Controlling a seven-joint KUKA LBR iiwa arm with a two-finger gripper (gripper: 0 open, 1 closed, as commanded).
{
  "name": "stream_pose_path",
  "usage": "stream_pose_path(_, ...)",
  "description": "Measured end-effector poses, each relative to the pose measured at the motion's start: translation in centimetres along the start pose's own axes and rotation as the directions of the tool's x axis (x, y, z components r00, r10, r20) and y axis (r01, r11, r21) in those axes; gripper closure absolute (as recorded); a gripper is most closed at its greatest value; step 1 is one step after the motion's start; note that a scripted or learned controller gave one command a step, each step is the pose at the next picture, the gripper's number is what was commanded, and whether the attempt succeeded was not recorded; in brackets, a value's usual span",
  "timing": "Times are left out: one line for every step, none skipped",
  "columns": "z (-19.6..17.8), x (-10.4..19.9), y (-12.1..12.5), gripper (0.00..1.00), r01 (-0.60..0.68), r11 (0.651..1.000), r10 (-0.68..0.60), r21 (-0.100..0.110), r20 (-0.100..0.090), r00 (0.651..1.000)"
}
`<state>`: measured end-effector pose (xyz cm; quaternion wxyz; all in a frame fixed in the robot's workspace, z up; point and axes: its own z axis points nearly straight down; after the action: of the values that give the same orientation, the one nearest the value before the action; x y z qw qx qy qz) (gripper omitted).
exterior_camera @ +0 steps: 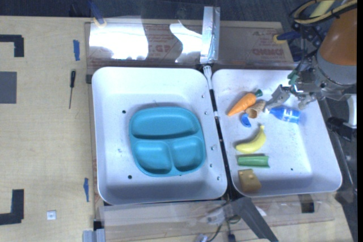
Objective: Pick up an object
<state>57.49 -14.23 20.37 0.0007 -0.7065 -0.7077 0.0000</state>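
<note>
Beside the left white bin (108, 88), which holds a turquoise plastic plate with three compartments (167, 140), sits the right shallow white bin (317, 170), taken as landmark for all entries. Contents: one orange toy carrot with green top (243, 103), near the bin's upper left; one small blue-and-white bottle-like object (285, 115), toward the bin's upper middle, lying on its side; one small blue item (245, 120) just below the carrot, too small to identify; one yellow toy banana (252, 141), at the bin's left centre; one green flat bar-shaped piece (253, 161), just below the banana; one tan block-shaped piece (249, 180), at the bin's lower left corner. Grey arm's two-finger gripper (289, 94) hangs over the bin's upper portion, just above the blue-and-white object and near the carrot. Whether it is clenched or released: cannot tell; nothing is seen between its tips. Task status, as judged: no object lifted; all items rest on the bin floor. Remaining: descent, grasp, lift. Likely candidate: the blue-and-white object, smooth, rounded, possibly prone to rolling.
</note>
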Motion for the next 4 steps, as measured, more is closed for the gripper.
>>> stream_pose_path(11.5,3.3,1.1,0.00,0.071,0.997,-0.071,-0.010,0.003,0.998)
stream_pose_path(1.5,6.6,1.6,0.00,0.168,0.986,-0.168,-0.011,0.003,0.986)
stream_pose_path(10.1,3.2,4.1,0.00,0.210,0.978,-0.210,0.006,-0.001,0.978)
stream_pose_path(8.3,3.2,4.5,1.00,0.211,0.977,-0.211,-0.008,0.004,0.977)
